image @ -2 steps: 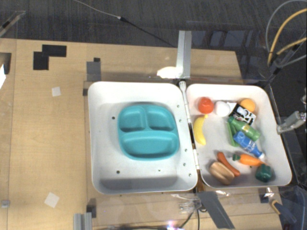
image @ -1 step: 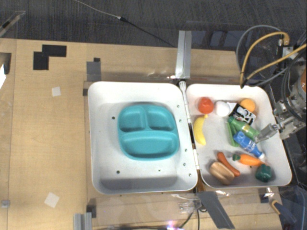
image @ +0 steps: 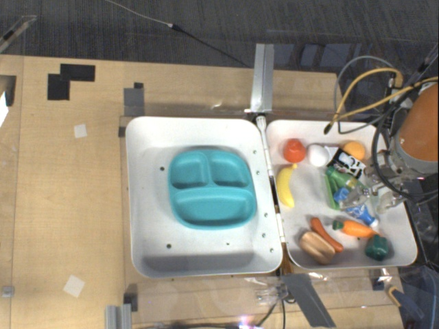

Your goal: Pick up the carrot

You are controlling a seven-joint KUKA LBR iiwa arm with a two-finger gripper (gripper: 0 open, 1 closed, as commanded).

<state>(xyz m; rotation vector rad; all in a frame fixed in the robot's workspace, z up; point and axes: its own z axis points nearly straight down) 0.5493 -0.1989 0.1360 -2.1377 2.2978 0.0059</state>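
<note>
Camera view: right bin is the landmark. Tool hangs over its right-centre; its state cannot be told. Carrot lies in that bin's lower right area, just below the tool, beside a dark green vegetable.

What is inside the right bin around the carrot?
The right bin holds the carrot, a hot dog, banana, tomato, white ball, orange and dark green vegetable. The arm covers the bin's right side.

My hand hung over the right bin, just behind the carrot; a tray lay in the left bin.
</note>
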